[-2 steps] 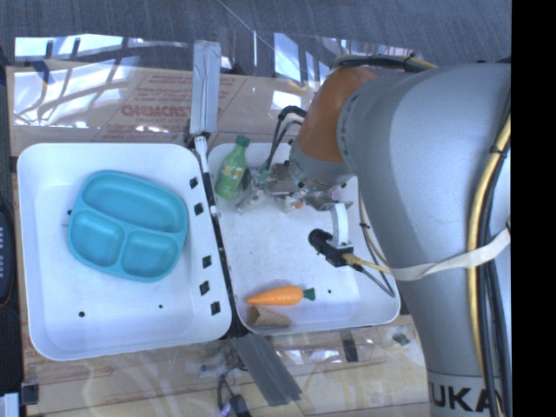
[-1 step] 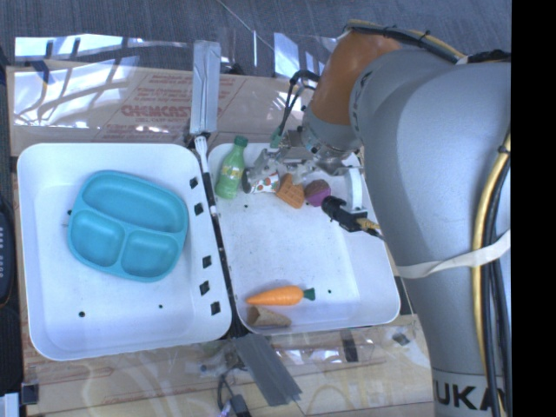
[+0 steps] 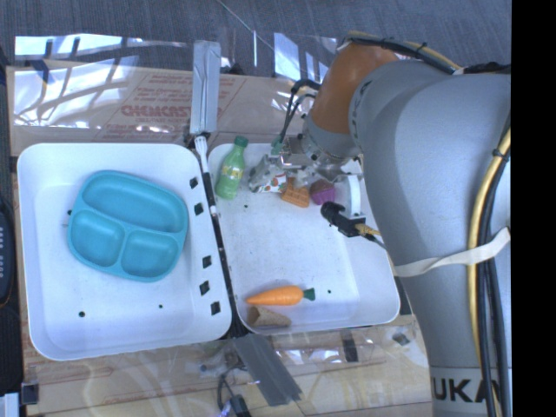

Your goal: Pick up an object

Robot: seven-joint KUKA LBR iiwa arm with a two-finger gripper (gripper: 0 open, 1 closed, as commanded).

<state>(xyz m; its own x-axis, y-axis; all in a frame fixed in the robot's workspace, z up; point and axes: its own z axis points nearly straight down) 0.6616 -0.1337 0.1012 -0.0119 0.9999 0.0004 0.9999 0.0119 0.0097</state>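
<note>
My gripper (image 3: pixel 271 175) is low over the far end of the right bin (image 3: pixel 287 241), under the grey arm with the orange band (image 3: pixel 352 76). A green bottle (image 3: pixel 230 169) lies just to its left, against the bin's far left corner. A small orange block (image 3: pixel 295 196) and a purple piece (image 3: pixel 323 193) lie right beside the gripper, on its near right side. An orange carrot with a green top (image 3: pixel 278 296) lies near the front wall, with a brown piece (image 3: pixel 271 318) just in front of it.
The left bin (image 3: pixel 52 302) holds a blue divided plate (image 3: pixel 128 225). A row of black clips (image 3: pixel 207 241) runs along the wall between the bins. The arm's grey body (image 3: pixel 434 189) covers the right bin's right rim. Cardboard (image 3: pixel 113 102) lies behind the bins.
</note>
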